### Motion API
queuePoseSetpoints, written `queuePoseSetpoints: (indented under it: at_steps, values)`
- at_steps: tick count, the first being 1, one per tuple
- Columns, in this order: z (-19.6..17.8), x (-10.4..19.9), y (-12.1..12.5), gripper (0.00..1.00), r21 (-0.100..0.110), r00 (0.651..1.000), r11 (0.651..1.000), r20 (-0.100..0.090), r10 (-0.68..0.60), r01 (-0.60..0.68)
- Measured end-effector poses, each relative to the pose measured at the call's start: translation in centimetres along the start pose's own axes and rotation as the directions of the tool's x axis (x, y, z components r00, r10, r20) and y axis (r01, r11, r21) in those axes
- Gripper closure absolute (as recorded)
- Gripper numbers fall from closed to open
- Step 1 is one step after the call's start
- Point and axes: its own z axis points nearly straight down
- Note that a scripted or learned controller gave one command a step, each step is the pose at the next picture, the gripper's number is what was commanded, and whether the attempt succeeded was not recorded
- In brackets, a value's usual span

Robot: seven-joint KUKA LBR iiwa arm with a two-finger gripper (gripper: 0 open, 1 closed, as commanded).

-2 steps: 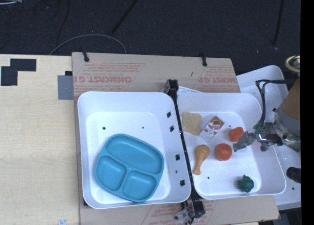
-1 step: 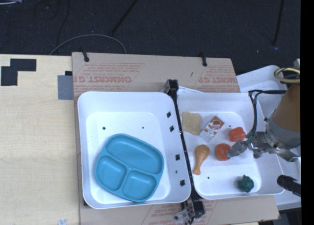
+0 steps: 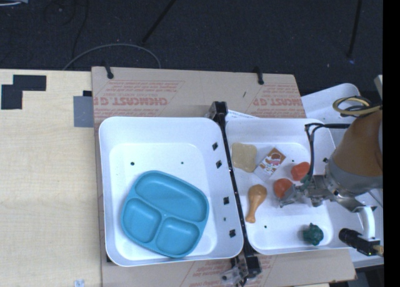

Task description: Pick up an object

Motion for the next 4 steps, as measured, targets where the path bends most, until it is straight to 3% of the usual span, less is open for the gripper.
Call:
queuePoseSetpoints:
  at_steps: [1,4]
  values:
    - [-1.2,-0.1,0.0,1.00,-0.002,1.000,1.000,0.001,0.005,-0.005]
    - [-18.2,0.7,-0.6,1.00,-0.011,1.000,1.000,0.005,-0.003,0.003]
